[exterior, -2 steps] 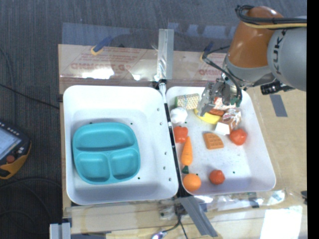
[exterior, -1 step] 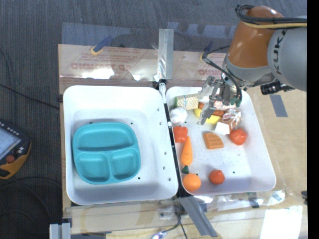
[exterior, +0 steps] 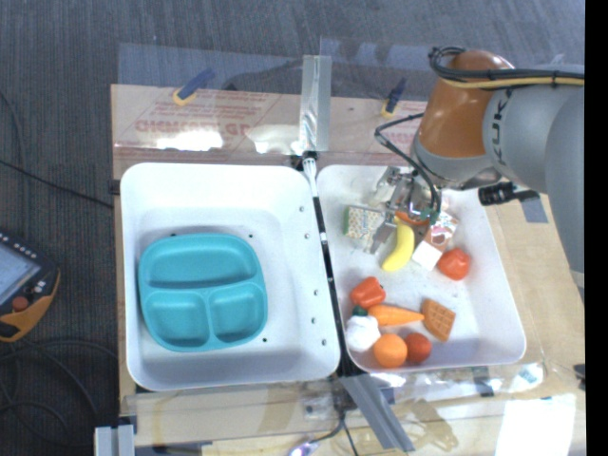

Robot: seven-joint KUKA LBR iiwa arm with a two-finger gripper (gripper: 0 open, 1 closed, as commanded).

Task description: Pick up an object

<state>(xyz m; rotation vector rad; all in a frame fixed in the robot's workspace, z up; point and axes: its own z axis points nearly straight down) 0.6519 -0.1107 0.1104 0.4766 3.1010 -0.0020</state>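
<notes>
From the camera fixed above the bench, the grey-and-orange arm (exterior: 475, 126) reaches in from the right and lowers its claw (exterior: 407, 215) into the upper part of the right-hand bin (exterior: 503, 297), directly over a cluster of toy food. A yellow banana (exterior: 399, 249) lies just below and touching the claw's tip, tilted, with its upper end tucked under the metal; whether the claw is spread, pressed together or pinching anything cannot be told at this angle. A speckled block (exterior: 360, 224) sits just to the left of the claw, a white cube (exterior: 427, 256) just beside the banana on its right, and a red tomato (exterior: 454, 264) beyond that. Nearer the bin's front edge lie a carrot (exterior: 397, 315), a waffle-like biscuit (exterior: 438, 318) and an orange ball (exterior: 389, 351), well apart from the claw. The left-hand bin (exterior: 171, 193) holds a teal divided tray (exterior: 201, 289).

The banana looks like light, stiff, smooth plastic, likely to slip; its narrow middle, taken across the curve, seems the safest hold.
</notes>
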